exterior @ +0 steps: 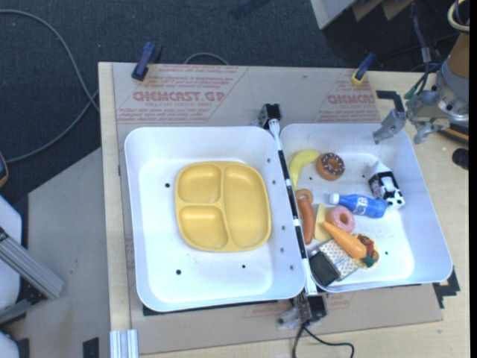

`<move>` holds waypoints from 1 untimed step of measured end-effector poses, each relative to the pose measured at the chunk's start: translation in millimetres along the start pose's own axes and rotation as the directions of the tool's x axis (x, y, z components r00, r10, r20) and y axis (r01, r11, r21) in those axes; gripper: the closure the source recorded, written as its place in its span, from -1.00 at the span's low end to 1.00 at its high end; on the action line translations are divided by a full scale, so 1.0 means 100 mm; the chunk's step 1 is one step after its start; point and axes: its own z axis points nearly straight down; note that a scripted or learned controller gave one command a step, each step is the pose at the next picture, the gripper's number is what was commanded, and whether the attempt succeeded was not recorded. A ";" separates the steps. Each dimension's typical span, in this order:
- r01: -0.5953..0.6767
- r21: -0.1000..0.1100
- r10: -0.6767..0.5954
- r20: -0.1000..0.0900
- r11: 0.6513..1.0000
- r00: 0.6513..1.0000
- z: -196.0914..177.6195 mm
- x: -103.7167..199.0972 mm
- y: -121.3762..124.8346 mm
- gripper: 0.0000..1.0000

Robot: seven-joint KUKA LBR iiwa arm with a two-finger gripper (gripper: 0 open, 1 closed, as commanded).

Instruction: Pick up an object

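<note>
In the right bin (pixel 417 200): blue bottle (pixel 361 204), probably light, stiff and slippery; better to take across its middle. Gripper (pixel 406 123) above the far rim, fingers open, holding nothing.

Robotics lab: clamped board (pixel 223 88), twin white bins (pixel 149 200), loose cables (pixel 52 43).

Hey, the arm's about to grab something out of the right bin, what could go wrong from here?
The carrot, pink donut and blue bottle lie packed together, so the fingers may nudge neighbours or catch two things at once. The gripper sits over the right bin's far rim; a straight descent there might strike the rim.
</note>
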 end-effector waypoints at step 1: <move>0.003 0.005 -0.003 -0.009 1.000 1.000 1.09 -0.02 0.04 -1.00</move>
